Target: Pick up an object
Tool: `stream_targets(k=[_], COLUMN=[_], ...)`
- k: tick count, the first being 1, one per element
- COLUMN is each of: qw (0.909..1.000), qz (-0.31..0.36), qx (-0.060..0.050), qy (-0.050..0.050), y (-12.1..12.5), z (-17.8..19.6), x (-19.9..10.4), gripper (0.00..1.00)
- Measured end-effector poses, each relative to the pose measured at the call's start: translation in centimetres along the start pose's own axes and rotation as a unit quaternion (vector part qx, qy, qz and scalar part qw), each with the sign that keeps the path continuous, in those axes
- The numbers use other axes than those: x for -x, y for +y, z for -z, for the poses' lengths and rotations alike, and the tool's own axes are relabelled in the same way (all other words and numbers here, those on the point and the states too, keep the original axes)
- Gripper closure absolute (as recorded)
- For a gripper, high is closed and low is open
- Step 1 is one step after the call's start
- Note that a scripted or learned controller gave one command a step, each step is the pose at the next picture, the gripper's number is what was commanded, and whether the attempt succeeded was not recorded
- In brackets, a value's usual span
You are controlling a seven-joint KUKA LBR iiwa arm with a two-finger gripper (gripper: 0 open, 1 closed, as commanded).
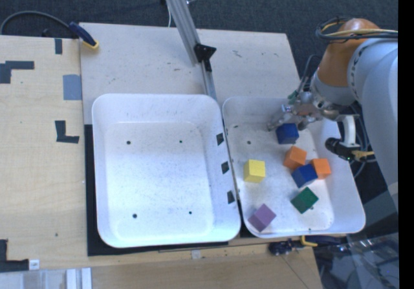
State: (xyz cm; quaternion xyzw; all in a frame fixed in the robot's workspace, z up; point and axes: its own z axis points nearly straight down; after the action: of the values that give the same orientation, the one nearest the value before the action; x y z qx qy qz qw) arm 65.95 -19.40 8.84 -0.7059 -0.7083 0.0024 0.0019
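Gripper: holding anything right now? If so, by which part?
Cannot be told. The gripper sits right over the upper blue cube in the right bin, but the view does not show the cube between its fingers.

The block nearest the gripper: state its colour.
Blue: the block sits just below the gripper in the right bin, clearest in the camera view.

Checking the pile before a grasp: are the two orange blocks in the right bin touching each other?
Cannot tell. In the camera view the two orange blocks sit very close, corner to corner, with no plain gap or contact visible.
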Motion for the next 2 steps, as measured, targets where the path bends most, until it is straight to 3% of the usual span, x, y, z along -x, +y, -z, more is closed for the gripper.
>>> stream_targets(k=[1, 2], qw=[1.0, 1.0], qz=[0.001, -0.001], qx=[0.003, 0.005], qy=[0.0, 0.0], y=[0.2, 0.0], z=[1.4, 5.7], x=[-0.1, 0.1], gripper=[1.0, 1.0])
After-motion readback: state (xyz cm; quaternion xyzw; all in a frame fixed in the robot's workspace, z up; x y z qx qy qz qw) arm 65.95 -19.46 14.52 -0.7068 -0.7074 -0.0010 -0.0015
